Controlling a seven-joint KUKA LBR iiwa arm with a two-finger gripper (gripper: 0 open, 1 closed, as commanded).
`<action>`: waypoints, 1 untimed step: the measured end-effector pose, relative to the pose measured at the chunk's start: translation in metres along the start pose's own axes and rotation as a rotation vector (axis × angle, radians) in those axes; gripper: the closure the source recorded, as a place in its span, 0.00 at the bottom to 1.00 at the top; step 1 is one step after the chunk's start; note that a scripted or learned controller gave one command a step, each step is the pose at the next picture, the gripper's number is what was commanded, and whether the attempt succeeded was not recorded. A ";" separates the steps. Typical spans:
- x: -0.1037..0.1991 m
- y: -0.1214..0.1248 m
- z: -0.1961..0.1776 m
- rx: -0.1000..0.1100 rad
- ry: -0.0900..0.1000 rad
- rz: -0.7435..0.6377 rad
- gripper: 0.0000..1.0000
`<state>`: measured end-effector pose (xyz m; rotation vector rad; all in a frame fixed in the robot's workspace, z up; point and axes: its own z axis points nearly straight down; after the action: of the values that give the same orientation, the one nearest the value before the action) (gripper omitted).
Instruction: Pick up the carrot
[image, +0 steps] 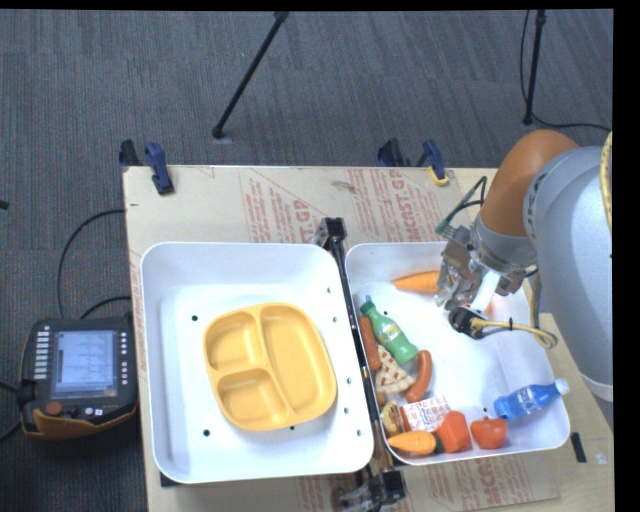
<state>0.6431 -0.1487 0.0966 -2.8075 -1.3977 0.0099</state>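
An orange carrot lies in the right bin near its far wall, with its tip pointing left. My gripper hangs low over the bin right at the carrot's thick right end, touching or nearly touching it. The gripper body hides that end of the carrot. The carrot rests on the bin floor.
The right bin also holds a green bottle, a sausage, a pizza slice, a blue water bottle, a tomato, an orange pepper and a second orange tapered piece. A yellow divided plate sits in the left bin.
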 end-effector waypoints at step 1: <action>0.000 0.000 0.000 0.000 0.000 -0.001 0.00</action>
<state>0.6431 -0.1483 0.0964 -2.8066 -1.3990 0.0103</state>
